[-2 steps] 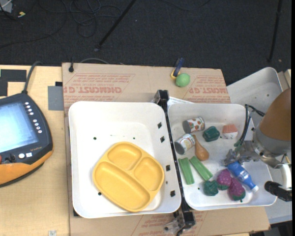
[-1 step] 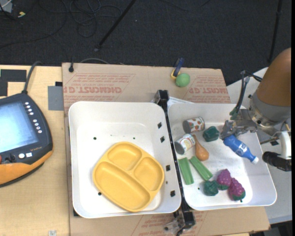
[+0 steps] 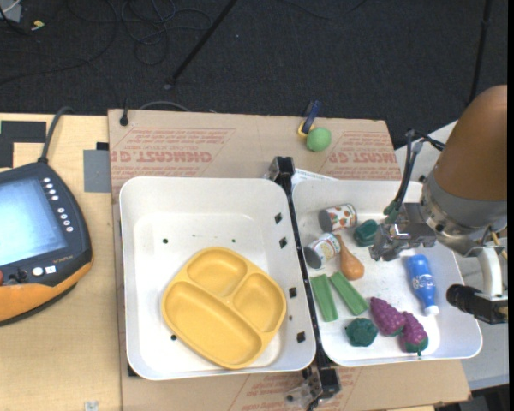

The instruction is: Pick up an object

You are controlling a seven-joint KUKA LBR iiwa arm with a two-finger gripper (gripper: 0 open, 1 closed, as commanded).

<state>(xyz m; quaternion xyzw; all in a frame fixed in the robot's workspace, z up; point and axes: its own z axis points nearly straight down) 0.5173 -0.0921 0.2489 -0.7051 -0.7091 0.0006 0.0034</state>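
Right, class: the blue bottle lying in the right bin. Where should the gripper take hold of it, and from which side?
Probably across the middle of the blue bottle, coming from above. It lies flat, white cap toward the bin's near edge, with bare floor along both long sides for the fingers. The gripper sits just to its left.

Yellow divided plate [image 3: 224,305] in left bin [image 3: 146,229] — toy foods, blue bottle [image 3: 421,282] in right bin [image 3: 463,345].

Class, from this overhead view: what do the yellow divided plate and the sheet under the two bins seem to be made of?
Yellow divided plate: probably moulded plastic, with a smooth, even colour, soft sheen and rounded compartment ridges. Sheet under the bins: likely corrugated cardboard, matte brown with red printed lettering and a cut edge.
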